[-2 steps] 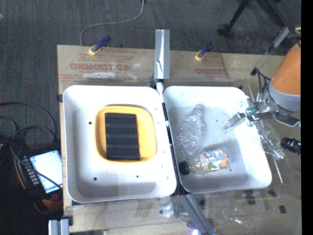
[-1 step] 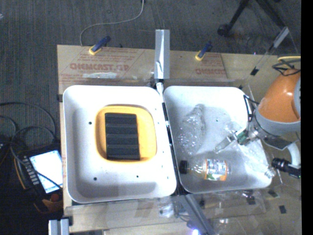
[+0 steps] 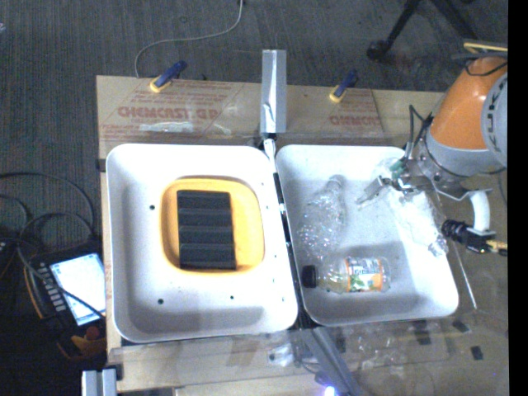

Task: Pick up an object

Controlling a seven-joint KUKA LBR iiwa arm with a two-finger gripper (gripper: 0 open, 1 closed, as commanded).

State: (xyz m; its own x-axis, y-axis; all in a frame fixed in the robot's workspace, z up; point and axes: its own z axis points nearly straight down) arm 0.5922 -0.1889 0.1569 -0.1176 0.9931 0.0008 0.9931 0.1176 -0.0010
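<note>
The right bin (image 3: 429,299) holds a small bottle (image 3: 351,275) with an orange label and a black cap, lying on its side near the front. A crumpled clear plastic bottle (image 3: 322,213) lies left of the bin's middle. Another clear plastic item (image 3: 421,217) rests by the right wall. My gripper (image 3: 384,184) hangs over the back right part of this bin, right of the crumpled bottle, below the grey and orange arm (image 3: 466,122). In the left bin (image 3: 132,295) sits a yellow tray-like object with a black ribbed insert (image 3: 206,228).
A metal post (image 3: 272,89) stands at the back between the bins. Two blue and yellow clamps (image 3: 167,76) (image 3: 343,85) hold the brown board behind them. Cables and a small screen (image 3: 70,283) lie on the floor to the left. A chair base (image 3: 412,15) stands at the back right.
</note>
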